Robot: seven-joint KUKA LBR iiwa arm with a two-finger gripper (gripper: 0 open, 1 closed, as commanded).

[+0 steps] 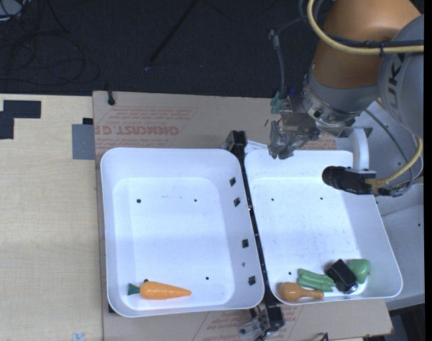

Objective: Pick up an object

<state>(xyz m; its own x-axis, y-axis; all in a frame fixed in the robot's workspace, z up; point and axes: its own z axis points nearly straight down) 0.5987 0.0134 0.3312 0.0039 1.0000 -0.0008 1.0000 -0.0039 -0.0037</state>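
- The gripper [282, 146] hangs over the far edge of the right bin [386, 251], near the corner where the two bins meet. It looks small and dark from here, and I cannot tell how it is set. Nothing can be seen in it.
- Above it sits the arm [358, 41], grey with a big orange part, coming in from the right side.
- The things to pick are far from the gripper. Four of them huddle in the near right corner of the right bin.
- A tan pear-shaped toy [299, 293] lies by the near edge. Just beside it is a green bean pod [315, 280].
- A black block [341, 275] touches the pod, and a green lump [359, 268] sits behind the block, close to the right edge.
- The left bin [113, 226] holds one orange carrot [163, 290] in its near left corner, all alone.
- I think the picking has not started yet. The arm looks like it is just getting ready up high.
- Next the gripper needs to go across a bin to one toy, come down over it, and close on it.
- The carrot may be the easy one, since nothing crowds it. The four toys sit so close that the gripper could bump a neighbour.
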